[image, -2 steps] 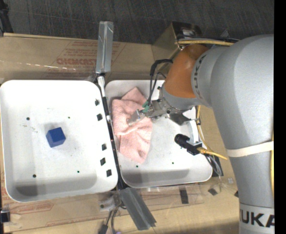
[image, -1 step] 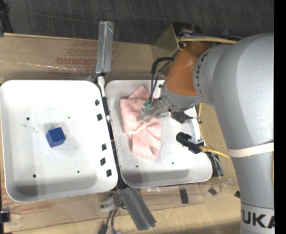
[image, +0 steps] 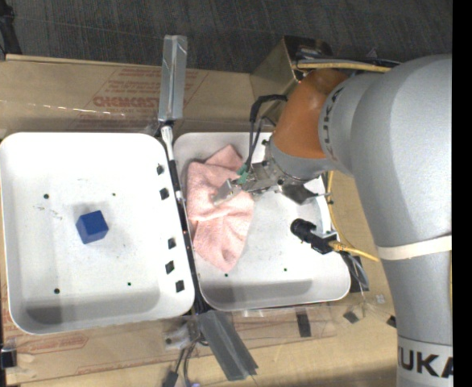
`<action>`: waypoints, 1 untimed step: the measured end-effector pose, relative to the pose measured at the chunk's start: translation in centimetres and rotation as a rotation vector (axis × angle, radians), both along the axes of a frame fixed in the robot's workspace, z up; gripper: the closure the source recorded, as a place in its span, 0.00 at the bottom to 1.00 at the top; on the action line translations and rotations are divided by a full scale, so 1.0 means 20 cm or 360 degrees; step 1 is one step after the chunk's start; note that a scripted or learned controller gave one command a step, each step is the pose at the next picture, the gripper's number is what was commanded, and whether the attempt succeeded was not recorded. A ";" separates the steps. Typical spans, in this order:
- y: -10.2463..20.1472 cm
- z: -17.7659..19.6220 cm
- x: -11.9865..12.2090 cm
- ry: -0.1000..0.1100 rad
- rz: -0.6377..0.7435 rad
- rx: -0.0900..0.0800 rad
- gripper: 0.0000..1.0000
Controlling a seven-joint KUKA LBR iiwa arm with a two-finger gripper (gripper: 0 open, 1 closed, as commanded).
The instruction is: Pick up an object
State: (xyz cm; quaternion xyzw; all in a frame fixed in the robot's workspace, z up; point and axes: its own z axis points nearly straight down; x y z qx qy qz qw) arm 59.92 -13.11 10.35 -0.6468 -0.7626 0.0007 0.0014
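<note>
Here, item by item. Gripper (image: 238, 183): low over the right bin (image: 300, 285), its tips at the pink cloth (image: 218, 208). Fingers: they look drawn near together at the cloth's upper fold, but whether they pinch it or merely touch it cannot be told. Cloth: crumpled, along the right bin's left side, near the divider between the bins. Arm (image: 381, 151): grey with an orange band, reaching in from the right above the right bin. Blue cube (image: 92, 226): left bin (image: 26, 297), left of centre, well apart from the gripper. Cardboard (image: 75, 95): under both bins.
</note>
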 end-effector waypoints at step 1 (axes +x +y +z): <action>0.08 -0.05 -0.16 -0.0004 0.0120 -0.0001 0.00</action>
